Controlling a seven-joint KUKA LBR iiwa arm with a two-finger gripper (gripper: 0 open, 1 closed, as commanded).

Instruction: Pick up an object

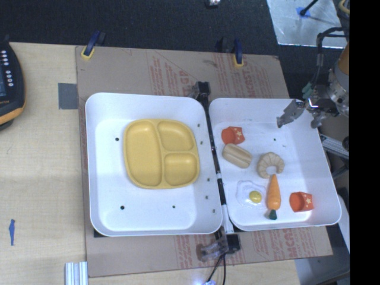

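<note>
The approach step seemed in hand: the tool hung over the right bin's upper corner, well apart from the toy food. Its fingers stood spread, holding nothing. The croissant, bread roll and carrot lay mid-bin. Next it would need to centre over one and descend. The arm was cut off at the right.

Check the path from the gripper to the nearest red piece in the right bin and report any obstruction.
Nothing visible blocks it. The gripper hangs over the right bin's upper right area, and bare white floor lies between it and the red piece at upper left. The bread roll and croissant sit lower, off that line.
</note>
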